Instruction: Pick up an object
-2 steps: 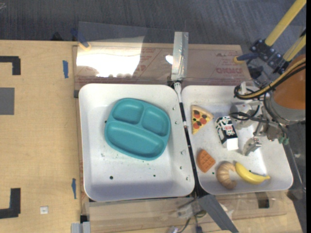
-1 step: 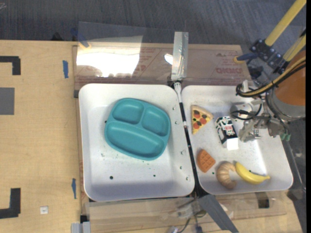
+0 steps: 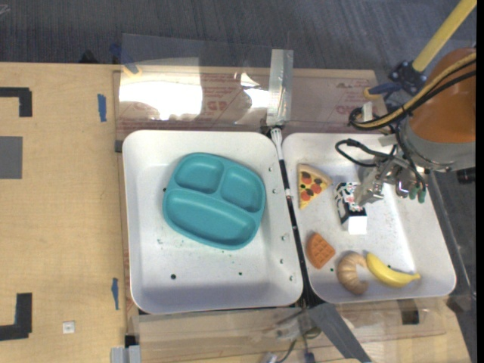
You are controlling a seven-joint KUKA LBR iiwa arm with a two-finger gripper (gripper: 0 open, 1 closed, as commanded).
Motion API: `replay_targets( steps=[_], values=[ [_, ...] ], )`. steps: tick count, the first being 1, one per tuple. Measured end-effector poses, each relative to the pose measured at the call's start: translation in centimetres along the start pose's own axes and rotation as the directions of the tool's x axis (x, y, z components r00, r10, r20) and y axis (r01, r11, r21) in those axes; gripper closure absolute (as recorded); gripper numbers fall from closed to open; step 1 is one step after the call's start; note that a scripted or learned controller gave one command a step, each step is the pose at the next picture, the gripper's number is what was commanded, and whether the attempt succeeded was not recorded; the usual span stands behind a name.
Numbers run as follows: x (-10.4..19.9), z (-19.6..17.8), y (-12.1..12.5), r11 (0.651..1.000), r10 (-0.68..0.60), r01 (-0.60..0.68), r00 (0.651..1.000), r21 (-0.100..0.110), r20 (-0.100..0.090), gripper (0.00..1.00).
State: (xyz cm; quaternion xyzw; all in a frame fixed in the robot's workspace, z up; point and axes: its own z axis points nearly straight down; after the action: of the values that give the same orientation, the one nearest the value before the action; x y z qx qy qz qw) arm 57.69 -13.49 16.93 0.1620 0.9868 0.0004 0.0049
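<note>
Two shallow white bins on worktop: left bin holds teal divided plastic plate, right bin holds toy food. Gripper low over small black-white object, likely target; jaws state cannot tell. Pizza slice, waffle, bread roll, banana lie apart, easy for reaching.

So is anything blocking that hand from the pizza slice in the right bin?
Nothing visible does. The hand hangs over the right bin, with bare white floor between it and the pizza slice. The waffle, croissant and banana lie nearer the front edge.
</note>
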Motion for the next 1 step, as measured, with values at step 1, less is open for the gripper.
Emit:
replay_targets(
  steps=[1],
  values=[
    [3.81,-5.99,1.96,0.867,0.499,-0.499,0.867,0.003,-0.002,1.0]
  ],
)
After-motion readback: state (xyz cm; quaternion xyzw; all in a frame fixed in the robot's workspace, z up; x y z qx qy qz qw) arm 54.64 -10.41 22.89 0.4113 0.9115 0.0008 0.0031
